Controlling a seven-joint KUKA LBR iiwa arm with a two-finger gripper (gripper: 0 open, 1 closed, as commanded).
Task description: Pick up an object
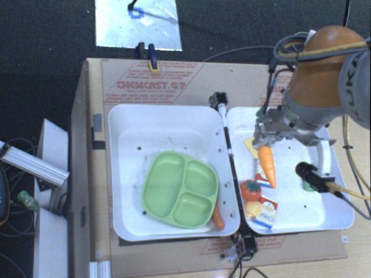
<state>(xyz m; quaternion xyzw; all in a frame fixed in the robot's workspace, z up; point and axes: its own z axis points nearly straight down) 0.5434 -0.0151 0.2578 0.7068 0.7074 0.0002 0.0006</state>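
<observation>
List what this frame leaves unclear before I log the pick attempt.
- Gripper: its fingers sit under the arm's wrist in the camera view, so whether it grips the carrot is unclear.
- Yellow item: mostly hidden behind the gripper and carrot; its kind is unreadable.
- Orange piece in the left bin: partly tucked under the green plate.
- Small packet: print too small to read.

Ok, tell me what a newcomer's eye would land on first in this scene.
First, the green divided plate lying in the left bin, the biggest patch of colour. Next, the orange carrot in the right bin, right under the gripper, with the arm's orange band looming above it. Below the carrot sits a small cluster, a red tomato among it, near the bins' shared edge.
</observation>
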